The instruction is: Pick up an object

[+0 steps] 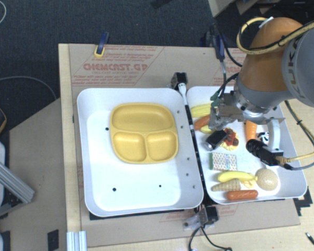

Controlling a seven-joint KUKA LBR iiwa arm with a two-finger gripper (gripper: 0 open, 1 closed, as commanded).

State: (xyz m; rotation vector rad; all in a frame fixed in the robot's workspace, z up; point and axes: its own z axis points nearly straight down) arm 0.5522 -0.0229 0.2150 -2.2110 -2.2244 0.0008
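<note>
My gripper (217, 134) hangs low over the left part of the right bin (294, 188), its dark fingers down among the toy food. Right under and beside it lie an orange piece (201, 123), a yellow corn-like piece (200, 110) and a small dark red item (231, 138). Nearer the front sit a patterned square packet (224, 161), a banana (234, 177), a tan ball (267, 179) and a red sausage (242, 195). An orange carrot (250, 129) lies to the right of the wrist. I see nothing clearly held between the fingers.
The left bin (94, 171) holds a yellow three-compartment plate (144, 132). Black clamps (179, 79) sit on the divider between the bins. The grey and orange arm (272, 61) covers the back of the right bin; a black cable fitting (261, 151) trails beside it.
</note>
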